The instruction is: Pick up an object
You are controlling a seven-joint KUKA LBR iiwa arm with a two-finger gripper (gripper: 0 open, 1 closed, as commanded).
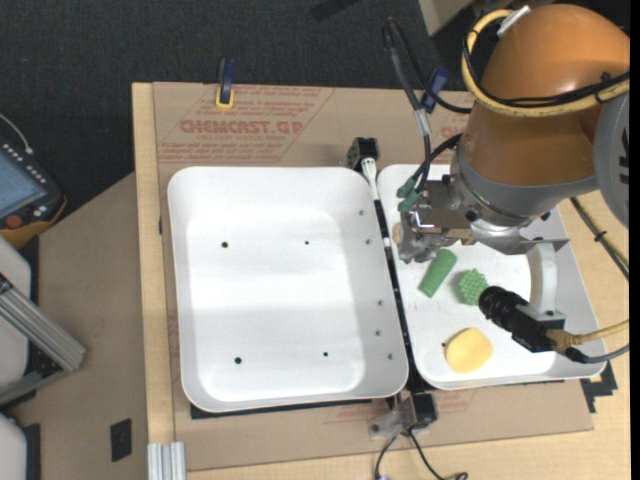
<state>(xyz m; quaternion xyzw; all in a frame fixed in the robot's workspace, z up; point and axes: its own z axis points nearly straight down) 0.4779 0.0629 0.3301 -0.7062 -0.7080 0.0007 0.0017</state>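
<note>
Nearest, a yellow lump [467, 349] lies at the front of the right bin [500, 373]. Behind it sit a small green knobbly piece [472, 286] and a green block [436, 273], its long axis slanting from front-left to back-right. The gripper [415, 251] hangs just beside the block's upper end; its state cannot be made out. Both bins rest on cardboard [250, 113].

— What covers the counter [100, 268]?
— A cardboard sheet [250, 118] with red lettering, clipped at its far edge.
— And on the sheet?
— Two white bins side by side, left bin [200, 298] and right bin [570, 258], edges touching.
</note>
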